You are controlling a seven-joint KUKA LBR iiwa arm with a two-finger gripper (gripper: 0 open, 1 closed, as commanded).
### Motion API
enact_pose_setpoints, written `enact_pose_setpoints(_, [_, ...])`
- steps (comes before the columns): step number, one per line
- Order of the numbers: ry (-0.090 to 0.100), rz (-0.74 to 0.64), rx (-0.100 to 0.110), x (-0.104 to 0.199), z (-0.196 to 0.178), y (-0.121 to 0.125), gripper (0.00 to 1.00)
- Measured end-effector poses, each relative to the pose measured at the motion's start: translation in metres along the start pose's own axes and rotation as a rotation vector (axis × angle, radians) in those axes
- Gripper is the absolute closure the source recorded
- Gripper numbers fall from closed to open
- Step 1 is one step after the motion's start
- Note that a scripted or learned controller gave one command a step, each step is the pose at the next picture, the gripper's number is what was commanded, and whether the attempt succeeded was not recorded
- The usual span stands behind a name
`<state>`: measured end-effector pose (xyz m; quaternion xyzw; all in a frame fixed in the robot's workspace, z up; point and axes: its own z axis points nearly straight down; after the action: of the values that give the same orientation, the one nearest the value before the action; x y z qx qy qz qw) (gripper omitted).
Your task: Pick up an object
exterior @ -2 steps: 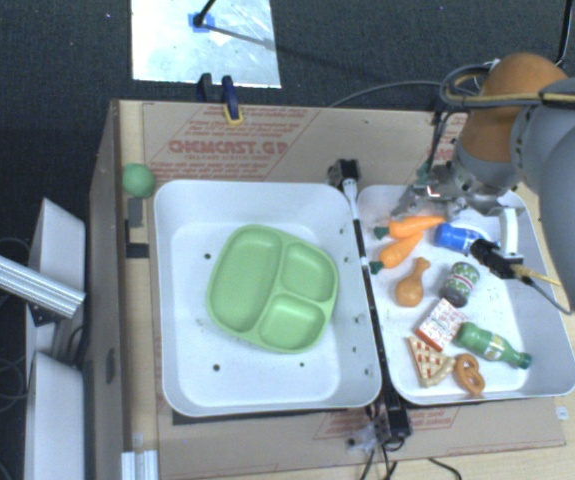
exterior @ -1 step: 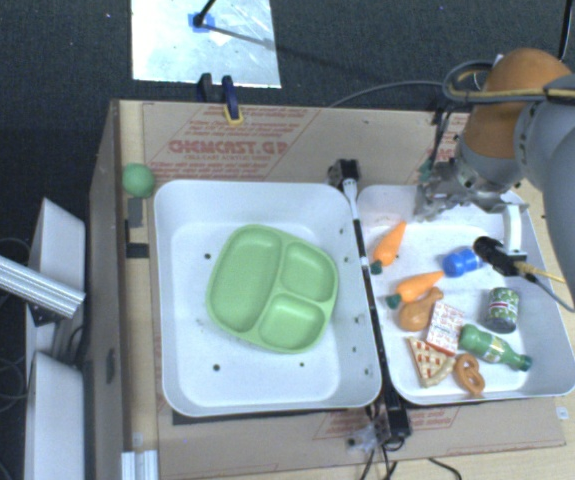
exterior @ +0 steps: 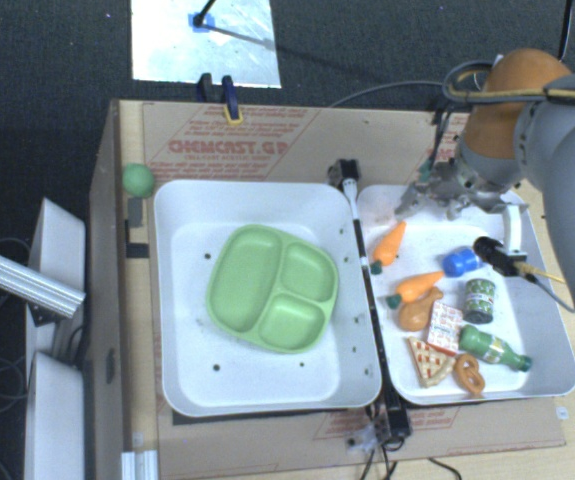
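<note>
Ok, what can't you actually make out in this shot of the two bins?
- Gripper, camera view: too small and blurred against the right bin's back wall to tell open from shut.
- Arm: cut off by the right edge.
- Can: label too small to read.
- Pizza slice and pretzel: packed against each other; touching or overlapping, can't tell.

Toys (exterior: 445, 323) beside green tray (exterior: 273, 287)

Brown cardboard-topped bench (exterior: 267, 133) with red print carries two shallow white plastic bins side by side: left bin (exterior: 182, 368), right bin (exterior: 552, 358). Small green ball (exterior: 138, 179) sits at bench's far-left edge.
</note>
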<state>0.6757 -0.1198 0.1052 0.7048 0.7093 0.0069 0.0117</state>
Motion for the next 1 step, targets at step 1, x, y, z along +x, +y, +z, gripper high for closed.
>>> enact_pose_setpoints(1, [0.007, 0.001, 0.024, 0.0161, 0.0199, -0.007, 0.0])
